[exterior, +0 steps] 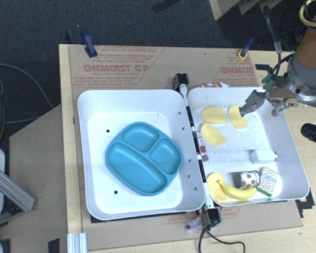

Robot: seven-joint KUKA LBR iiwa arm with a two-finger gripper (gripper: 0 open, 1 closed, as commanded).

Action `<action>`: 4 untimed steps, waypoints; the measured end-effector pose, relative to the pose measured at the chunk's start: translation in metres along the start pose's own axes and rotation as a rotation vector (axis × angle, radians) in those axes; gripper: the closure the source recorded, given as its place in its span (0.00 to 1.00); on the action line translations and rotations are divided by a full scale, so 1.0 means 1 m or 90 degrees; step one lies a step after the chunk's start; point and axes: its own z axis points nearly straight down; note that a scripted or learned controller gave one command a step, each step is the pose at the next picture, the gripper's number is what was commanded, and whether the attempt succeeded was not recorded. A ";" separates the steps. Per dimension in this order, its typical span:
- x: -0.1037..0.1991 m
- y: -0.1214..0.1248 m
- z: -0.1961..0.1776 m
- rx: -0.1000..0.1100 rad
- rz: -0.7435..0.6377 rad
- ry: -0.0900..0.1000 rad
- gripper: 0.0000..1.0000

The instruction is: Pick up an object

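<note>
Hovering over the right bin [292, 141], my gripper [251, 105] sits just beside a yellow chip [237, 117] at the far end — open or closed, I cannot tell — two more chips [214, 125] lie nearby

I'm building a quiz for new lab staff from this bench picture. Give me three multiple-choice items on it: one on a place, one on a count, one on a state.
1. Where does the blue divided plate lie?
A. in the left bin
B. in the right bin
C. on the bare bench

2. How many pale yellow chips lie in the right bin?
A. one
B. three
C. six

3. How does the banana lie?
A. between the gripper's fingers
B. flat at the right bin's near edge
C. on the blue plate

Answers:
1. A, it sits in the middle of the left bin.
2. B, three lie near the gripper.
3. B, it rests apart from the gripper.
</note>
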 end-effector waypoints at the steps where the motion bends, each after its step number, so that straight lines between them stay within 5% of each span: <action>1: 0.004 0.041 0.121 0.001 0.000 0.000 0.00; 2: -0.083 0.066 0.193 0.000 0.001 -0.001 0.00; 3: -0.031 0.104 0.192 -0.001 -0.001 0.000 0.00; 4: -0.034 0.085 0.192 0.001 0.000 0.000 0.00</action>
